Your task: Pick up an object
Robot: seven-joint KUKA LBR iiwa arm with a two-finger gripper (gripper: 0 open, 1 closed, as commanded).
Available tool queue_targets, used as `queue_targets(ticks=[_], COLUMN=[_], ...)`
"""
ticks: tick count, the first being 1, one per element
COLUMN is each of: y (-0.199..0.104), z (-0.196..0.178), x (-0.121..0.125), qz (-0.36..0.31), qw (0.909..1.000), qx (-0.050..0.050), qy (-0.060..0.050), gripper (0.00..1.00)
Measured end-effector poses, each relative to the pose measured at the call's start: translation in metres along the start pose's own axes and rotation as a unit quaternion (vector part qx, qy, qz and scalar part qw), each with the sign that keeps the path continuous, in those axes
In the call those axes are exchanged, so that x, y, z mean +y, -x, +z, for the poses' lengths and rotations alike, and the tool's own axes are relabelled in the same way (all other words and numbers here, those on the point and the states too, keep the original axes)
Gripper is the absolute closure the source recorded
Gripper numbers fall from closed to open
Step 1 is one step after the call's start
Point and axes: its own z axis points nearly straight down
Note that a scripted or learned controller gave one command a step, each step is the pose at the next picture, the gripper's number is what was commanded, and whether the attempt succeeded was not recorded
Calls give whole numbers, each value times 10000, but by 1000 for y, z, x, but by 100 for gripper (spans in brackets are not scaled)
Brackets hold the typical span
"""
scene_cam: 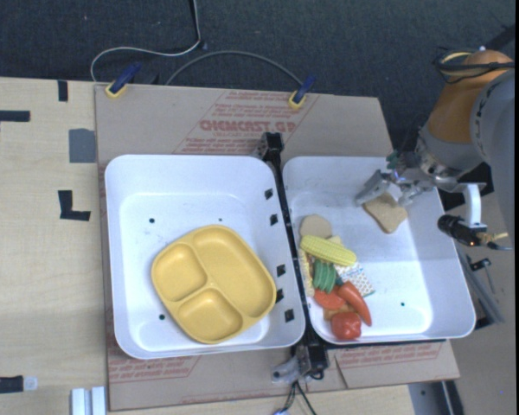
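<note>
Claw (pixel 383 189): fingers spread apart over the right bin's (pixel 432 258) far part, clamped on nothing.
Bread slice (pixel 387 213): tan, just beside the claw, its far edge hidden under it.
Toy food heap (pixel 333 275): corn, peppers, partly overlapping.
Yellow tray (pixel 212 282): in the left bin (pixel 130 232).

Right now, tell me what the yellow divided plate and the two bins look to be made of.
Yellow divided plate: likely moulded plastic, smooth with a dull sheen and rounded compartment edges. Left bin and right bin: probably thin white plastic, glossy, with soft rounded rims. Neither can be confirmed from the look alone.
</note>
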Motion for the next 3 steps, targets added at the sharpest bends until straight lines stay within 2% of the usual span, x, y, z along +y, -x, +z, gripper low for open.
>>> queue_targets(ticks=[1,2,3], y=[14,-41,-22], z=[39,35,35], x=[28,-1,-42], qz=[-2,-12,14], qw=[10000,10000,10000], qx=[13,-13,-22], qy=[8,49,64], gripper=[0,0,0])
